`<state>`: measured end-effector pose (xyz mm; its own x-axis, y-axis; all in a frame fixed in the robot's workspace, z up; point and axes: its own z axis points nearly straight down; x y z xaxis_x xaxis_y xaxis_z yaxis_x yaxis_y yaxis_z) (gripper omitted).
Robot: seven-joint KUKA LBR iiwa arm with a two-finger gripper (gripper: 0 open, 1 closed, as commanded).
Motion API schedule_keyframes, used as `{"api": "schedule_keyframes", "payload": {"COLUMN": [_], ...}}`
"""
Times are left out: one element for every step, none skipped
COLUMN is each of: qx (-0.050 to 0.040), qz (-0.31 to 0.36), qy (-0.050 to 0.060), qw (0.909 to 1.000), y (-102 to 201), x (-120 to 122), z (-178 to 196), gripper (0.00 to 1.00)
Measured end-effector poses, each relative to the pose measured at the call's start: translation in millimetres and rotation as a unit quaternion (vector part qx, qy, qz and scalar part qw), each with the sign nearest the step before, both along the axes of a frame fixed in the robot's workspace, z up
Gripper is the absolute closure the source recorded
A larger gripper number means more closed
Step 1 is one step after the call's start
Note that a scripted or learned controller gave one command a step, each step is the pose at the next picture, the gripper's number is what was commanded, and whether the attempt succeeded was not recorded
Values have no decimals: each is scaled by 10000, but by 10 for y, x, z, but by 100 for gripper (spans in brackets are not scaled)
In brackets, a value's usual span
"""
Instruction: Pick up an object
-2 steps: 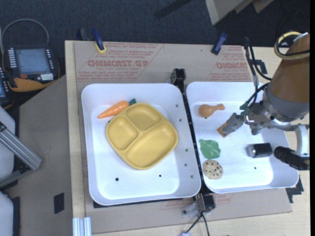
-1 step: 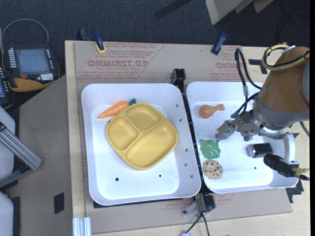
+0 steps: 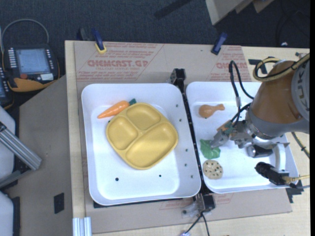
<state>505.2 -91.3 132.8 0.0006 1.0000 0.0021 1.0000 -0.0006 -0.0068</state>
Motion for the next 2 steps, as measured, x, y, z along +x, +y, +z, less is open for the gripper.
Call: {"api": "schedule_keyframes", "payload": {"qx": [-12, -21], "qz": [-3, 5], "qy": [-37, -66], "qw": [10000, 10000], "y": [-3, -52], "x": [15, 70], "z": [129, 575], "gripper": [100, 100]}}
